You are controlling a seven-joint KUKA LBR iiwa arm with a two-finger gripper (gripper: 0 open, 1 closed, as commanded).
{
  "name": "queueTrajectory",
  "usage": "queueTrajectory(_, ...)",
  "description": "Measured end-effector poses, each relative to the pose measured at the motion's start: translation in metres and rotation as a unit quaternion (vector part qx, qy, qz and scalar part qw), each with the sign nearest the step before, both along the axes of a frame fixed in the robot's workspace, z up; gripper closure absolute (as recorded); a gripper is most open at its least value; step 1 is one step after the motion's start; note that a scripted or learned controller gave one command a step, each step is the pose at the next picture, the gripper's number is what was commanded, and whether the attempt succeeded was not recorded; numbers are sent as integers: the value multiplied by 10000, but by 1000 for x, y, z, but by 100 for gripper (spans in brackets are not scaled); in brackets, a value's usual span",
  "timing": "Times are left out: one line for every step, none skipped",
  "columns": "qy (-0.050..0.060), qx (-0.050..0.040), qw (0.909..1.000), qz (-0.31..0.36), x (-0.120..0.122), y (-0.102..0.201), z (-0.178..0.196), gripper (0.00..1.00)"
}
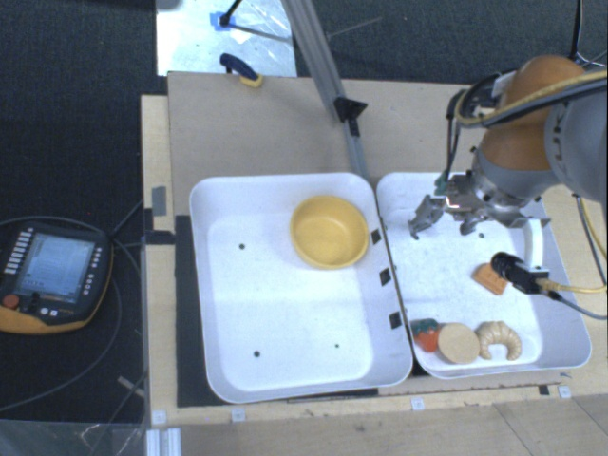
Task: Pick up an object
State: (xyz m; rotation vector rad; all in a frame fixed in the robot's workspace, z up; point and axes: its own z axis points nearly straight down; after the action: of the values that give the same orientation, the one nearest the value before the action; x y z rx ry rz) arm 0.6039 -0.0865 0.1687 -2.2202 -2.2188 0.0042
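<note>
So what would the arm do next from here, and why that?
Probably swing the gripper toward the near end of the right bin and lower it. It hangs over a bare patch at the bin's far end with nothing between its fingers, while the items lie nearer: an orange block, a croissant, a round tan piece and a small red thing.

Even, bright overhead light washes out the white bins [285,350], with only soft, faint shadows. The picture is slightly soft and grainy, and the dark floor [76,84] looks dim.
</note>
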Motion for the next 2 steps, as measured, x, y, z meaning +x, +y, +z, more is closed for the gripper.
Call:
queueTrajectory(3, 1, 10000, 2, -1, -4, -62, 0)
queueTrajectory(-30, 0, 10000, 3, 1, -4, -48, 100)
